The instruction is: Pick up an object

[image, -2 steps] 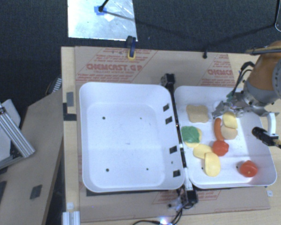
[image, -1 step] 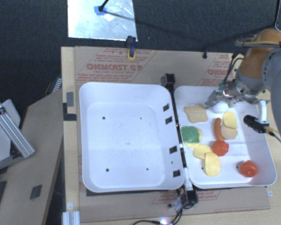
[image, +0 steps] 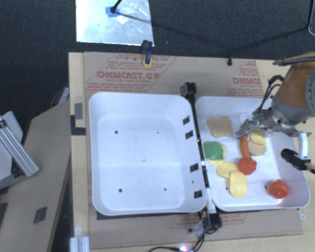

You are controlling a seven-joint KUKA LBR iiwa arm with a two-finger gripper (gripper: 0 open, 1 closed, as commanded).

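- I see the orange sausage-shaped plastic toy [image: 244, 145] in the right white plastic bin [image: 294, 196], just below the gripper [image: 250, 126], which hangs over it.
- I cannot tell if the claw is open or closed.
- Near it lie a pale round plastic piece [image: 258, 142], a tan bread-shaped slice [image: 219, 126], a green leafy lump [image: 213, 150] and a red tomato-like ball [image: 247, 165].
- Both smooth bins rest on a brown printed cardboard sheet [image: 126, 72].
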